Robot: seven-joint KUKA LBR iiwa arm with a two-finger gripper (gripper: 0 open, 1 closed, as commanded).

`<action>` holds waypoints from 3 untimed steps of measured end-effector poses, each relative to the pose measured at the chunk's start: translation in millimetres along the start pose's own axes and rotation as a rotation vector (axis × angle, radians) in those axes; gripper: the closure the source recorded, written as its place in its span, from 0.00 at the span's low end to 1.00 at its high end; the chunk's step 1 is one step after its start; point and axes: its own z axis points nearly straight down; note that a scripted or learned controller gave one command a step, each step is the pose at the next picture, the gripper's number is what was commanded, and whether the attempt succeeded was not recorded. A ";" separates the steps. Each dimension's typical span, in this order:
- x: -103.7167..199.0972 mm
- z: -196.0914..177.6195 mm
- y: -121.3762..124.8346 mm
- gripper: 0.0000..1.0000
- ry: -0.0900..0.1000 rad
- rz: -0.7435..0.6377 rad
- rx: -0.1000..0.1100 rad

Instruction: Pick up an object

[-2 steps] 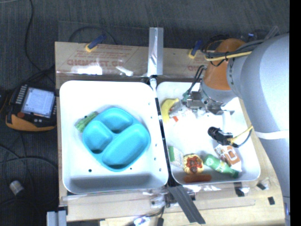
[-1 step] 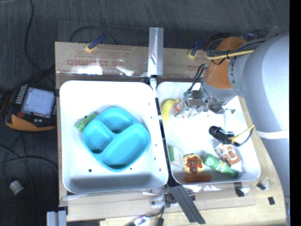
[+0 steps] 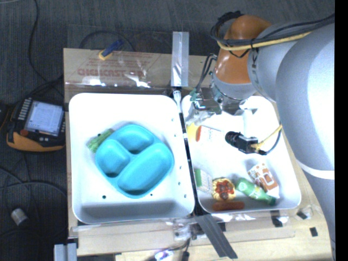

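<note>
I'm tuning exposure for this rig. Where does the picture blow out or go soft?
Camera view: the right bin's floor is overexposed to near pure white; the left bin holds shading better; the plastic sheet behind it catches glare; the grey arm looms soft and large; small items near the claw blur together.

You're looking at two glossy white plastic bins (image 3: 79, 200); the left holds a smooth, matt turquoise plastic tray (image 3: 133, 159). The arm (image 3: 304, 86) is smooth grey, its band (image 3: 239, 53) satin orange. The bench (image 3: 81, 64) looks like raw wood.
</note>
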 end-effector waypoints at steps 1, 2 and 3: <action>-0.3 0.0 -0.1 0.00 -0.001 0.001 0.000; -8.8 -21.7 24.7 0.00 -0.004 -0.269 -0.001; -49.5 0.2 -24.5 0.00 -0.002 -0.179 0.001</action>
